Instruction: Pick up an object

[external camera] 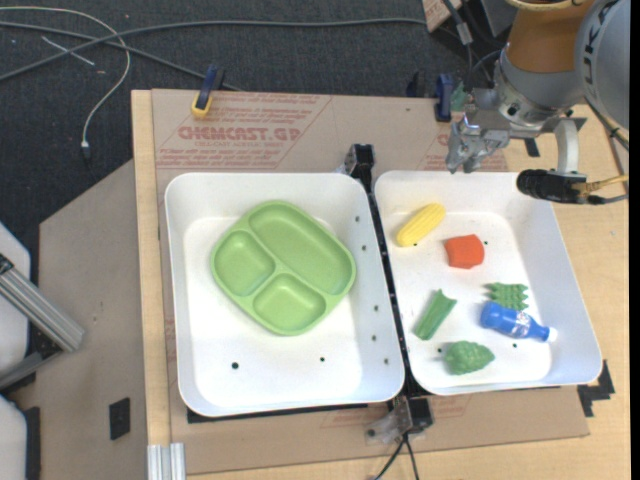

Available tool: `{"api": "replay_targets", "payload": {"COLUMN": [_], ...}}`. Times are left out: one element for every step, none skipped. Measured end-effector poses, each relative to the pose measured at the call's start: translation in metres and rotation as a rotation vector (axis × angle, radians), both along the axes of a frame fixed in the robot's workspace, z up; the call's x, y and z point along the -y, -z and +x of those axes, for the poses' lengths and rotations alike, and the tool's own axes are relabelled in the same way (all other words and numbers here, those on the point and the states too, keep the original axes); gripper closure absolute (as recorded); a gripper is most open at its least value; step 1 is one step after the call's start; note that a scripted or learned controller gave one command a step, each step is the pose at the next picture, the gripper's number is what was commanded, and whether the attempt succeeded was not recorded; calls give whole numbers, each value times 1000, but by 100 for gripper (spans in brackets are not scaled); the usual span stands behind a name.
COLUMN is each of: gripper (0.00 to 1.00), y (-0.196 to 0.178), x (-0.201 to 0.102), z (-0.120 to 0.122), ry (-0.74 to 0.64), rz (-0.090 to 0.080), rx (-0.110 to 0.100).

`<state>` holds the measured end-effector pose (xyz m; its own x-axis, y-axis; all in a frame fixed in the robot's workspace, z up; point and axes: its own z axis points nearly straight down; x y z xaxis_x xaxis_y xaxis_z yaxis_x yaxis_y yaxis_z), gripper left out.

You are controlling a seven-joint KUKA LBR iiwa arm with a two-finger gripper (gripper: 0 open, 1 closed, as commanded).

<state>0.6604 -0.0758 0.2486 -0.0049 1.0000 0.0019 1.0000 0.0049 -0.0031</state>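
Observation:
My gripper (466,158) hangs above the far rim of the right bin (570,298), fingers pointing down with a small gap between them and nothing held. Below and left of it lies a yellow corn cob (420,224). A red block (464,252) sits near the bin's middle. Further forward are a green pepper piece (435,314), a leafy green toy (507,294), a blue bottle (514,322) and a green broccoli piece (467,357).
The left bin (200,358) bears a light green divided plate (284,266). A black clamp (360,158) sits between the bins at the far side. Cardboard lies under both bins, and cables trail on the dark floor at the far left.

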Motion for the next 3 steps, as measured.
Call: {"api": "replay_targets", "payload": {"gripper": [100,100,100], "y": [15,18,26], "x": [-53,-102,-154], "z": [-1,-14,-21], "ry": [0,-1,0], "rz": [0,1,0], "rx": [0,0,-1]}}
